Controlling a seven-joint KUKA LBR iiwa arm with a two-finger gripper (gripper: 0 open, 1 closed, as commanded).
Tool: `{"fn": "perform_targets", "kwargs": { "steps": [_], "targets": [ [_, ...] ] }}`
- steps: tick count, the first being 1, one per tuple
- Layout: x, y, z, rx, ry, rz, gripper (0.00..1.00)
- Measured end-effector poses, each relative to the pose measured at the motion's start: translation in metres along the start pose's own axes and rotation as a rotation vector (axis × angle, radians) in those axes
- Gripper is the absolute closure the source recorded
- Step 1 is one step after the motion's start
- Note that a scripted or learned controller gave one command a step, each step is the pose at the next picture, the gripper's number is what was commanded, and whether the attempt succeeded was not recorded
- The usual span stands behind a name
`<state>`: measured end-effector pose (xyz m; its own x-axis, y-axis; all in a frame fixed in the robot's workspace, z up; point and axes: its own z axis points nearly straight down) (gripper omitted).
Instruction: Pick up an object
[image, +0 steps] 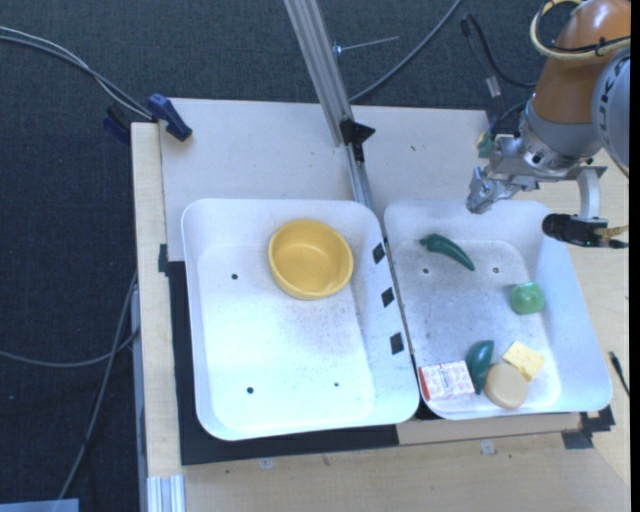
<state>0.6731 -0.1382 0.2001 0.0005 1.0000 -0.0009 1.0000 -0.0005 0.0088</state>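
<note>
Near the right bin's (560, 395) far wall, green pepper (447, 250) lying diagonally, hand (480, 200) above it, grip unclear.

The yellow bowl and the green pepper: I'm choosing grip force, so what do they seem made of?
The yellow bowl looks like moulded plastic, with a smooth matte finish, even colour and a thick rounded rim. The green pepper looks like toy plastic or rubber, uniformly dark green with a slight sheen; whether it is hard or soft cannot be told from this view.
</note>
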Motion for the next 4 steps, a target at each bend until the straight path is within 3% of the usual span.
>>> {"fn": "perform_targets", "kwargs": {
  "steps": [1,2,3,4],
  "targets": [
    [0.001,0.002,-0.019,0.001,0.0,-0.002,1.0],
    [0.047,-0.025,-0.014,0.021,0.007,-0.004,1.0],
    [0.098,-0.042,-0.014,0.022,0.008,-0.006,1.0],
    [0.143,-0.076,-0.03,0.023,0.008,-0.006,1.0]
  ]
}}
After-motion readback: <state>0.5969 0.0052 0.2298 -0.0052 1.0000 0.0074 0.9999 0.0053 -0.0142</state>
